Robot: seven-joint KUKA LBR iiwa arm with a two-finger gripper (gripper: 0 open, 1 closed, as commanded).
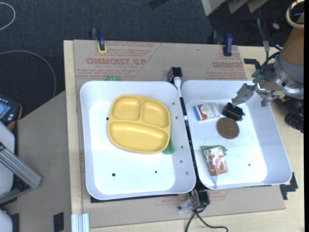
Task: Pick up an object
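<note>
In the camera view, you are looking at the grey two-finger gripper (233,111) hanging low over the right white bin (270,153). Its dark tip is sitting just beside the round brown disc (228,128) and near the small red, white and blue packet (206,111). You cannot tell how wide it is spread, or if it is holding anything. It is risking a pinch between the two things and catching neither. The red and green pouch (216,159) is lying well apart, nearer you.

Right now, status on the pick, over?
End effector above right bin, holding nothing. Small black object just below it. Brown disc beside that.
</note>
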